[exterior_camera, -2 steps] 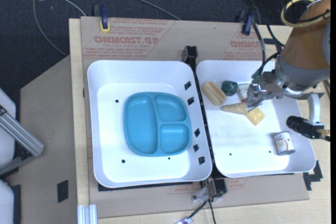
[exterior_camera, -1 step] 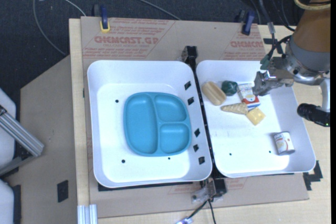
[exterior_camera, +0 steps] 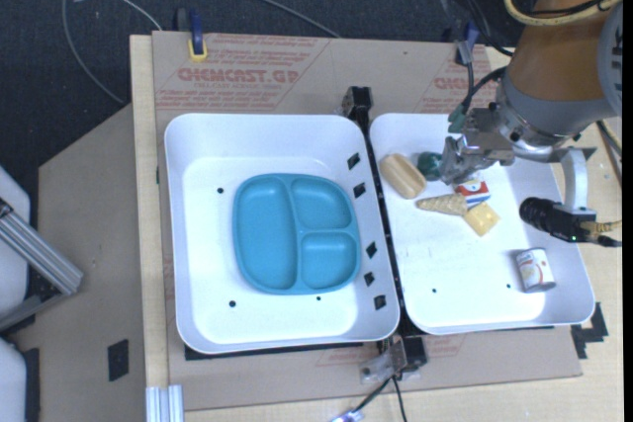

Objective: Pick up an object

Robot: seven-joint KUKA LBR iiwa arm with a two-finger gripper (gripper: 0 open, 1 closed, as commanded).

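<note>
End effector (exterior_camera: 458,165) is over the far part of the right bin (exterior_camera: 445,284); can't tell if it's spread or closed. Green object (exterior_camera: 429,161) just beside it, tan roll (exterior_camera: 403,175) by the bin's left edge. Cone (exterior_camera: 440,204) and tan block (exterior_camera: 484,220) mid-bin, small can (exterior_camera: 534,269) near the right edge. Blue plate (exterior_camera: 295,232) centred in the left bin (exterior_camera: 198,247).

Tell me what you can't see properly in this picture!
All in the camera view:
- Green thing: the gripper covers part of it, so I cannot tell what it is.
- Red, white and blue thing: too small to name.
- Can: label too small to read.
- Arm: cut off by the right edge.
</note>
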